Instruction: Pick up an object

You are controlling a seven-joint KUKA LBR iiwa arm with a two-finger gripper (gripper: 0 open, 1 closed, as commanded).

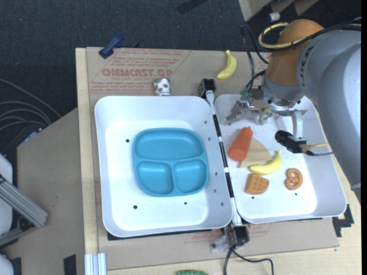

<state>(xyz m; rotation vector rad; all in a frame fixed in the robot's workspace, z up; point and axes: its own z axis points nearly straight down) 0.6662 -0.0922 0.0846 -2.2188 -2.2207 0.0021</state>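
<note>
Jaws first: from this slant you cannot tell whether they stand open or shut, and nothing shows between them. The gripper point(248, 114) hangs over the far left part of the view's right-hand bin point(327, 202). Your nearest candidate is the red-orange cylinder point(241, 144), lying just in front of the gripper, close to that bin's left wall, its long axis running roughly front to back with a slight tilt.

Judge it a light plastic toy: stiff enough to take a squeeze, but smooth and round, so it may roll or squirt out if you catch it off-centre. Take it across its middle, jaws square to the long axis.

Its lower right side touches a tan wedge point(259, 152), so expect that piece to shift if you come down on that flank. A yellow banana point(268, 165) lies against the wedge's near edge. A waffle point(257, 184) sits just in front of it, and a pretzel point(293, 179) lies to the waffle's right, apart from both. The flat pieces would give you less to close on.

Across the divide, the left-hand bin point(109, 130) holds a blue divided plate point(170, 160). On the bench point(143, 67) beyond the bins lie a second banana point(227, 66) and a small patterned cup point(162, 86).
</note>
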